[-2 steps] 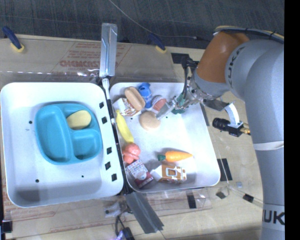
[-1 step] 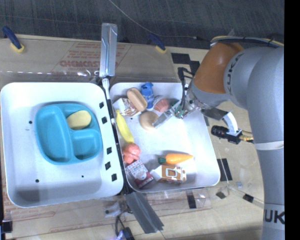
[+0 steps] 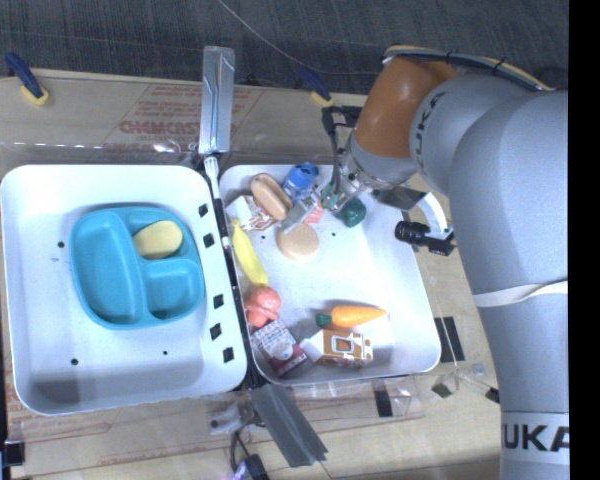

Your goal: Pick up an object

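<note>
Gripper [image 3: 330,200] low in right bin [image 3: 410,268], btwn hot dog [image 3: 270,197] & green block [image 3: 353,212]; grip state unclear.

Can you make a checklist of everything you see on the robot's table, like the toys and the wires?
Surface: two shallow white bins, left bin, right bin, on a cardboard-covered bench.
Job's things: in the right bin, a hot dog toy, yellow banana, orange carrot, round tan disc, pink ball, small printed cartons.
Clutter: blue divided tray holding a yellow lump, in the left bin.
Grippers: gripper low over the right bin's far end.
Cables: thin wire across the dark floor.
Surroundings: blue clamps.
</note>
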You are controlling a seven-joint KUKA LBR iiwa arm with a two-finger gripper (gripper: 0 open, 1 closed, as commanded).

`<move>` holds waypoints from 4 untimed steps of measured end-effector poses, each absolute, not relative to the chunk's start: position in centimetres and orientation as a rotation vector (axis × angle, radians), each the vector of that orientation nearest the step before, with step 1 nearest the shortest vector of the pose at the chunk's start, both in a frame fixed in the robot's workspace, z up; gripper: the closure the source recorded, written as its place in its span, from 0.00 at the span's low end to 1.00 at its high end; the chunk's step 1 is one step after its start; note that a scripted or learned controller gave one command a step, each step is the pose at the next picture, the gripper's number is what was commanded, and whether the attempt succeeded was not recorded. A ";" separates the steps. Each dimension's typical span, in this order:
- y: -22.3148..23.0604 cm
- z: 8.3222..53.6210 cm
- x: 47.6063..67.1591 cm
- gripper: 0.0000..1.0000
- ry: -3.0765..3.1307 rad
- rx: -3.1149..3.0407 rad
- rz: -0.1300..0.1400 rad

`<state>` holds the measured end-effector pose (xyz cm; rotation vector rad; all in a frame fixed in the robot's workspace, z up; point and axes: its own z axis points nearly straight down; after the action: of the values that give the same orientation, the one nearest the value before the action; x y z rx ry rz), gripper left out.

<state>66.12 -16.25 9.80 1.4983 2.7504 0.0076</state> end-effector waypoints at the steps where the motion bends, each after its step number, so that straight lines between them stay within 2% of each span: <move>1: -12.2 9.3 65.6 0.00 2.680 1.640 -0.010; 2: -12.1 10.3 65.6 1.00 2.687 1.636 -0.010; 3: -7.5 19.8 65.9 1.00 2.617 1.723 0.008; 4: -7.2 26.5 62.7 1.00 2.975 0.992 0.001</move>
<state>62.66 -7.25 26.53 0.9923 2.9749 0.0007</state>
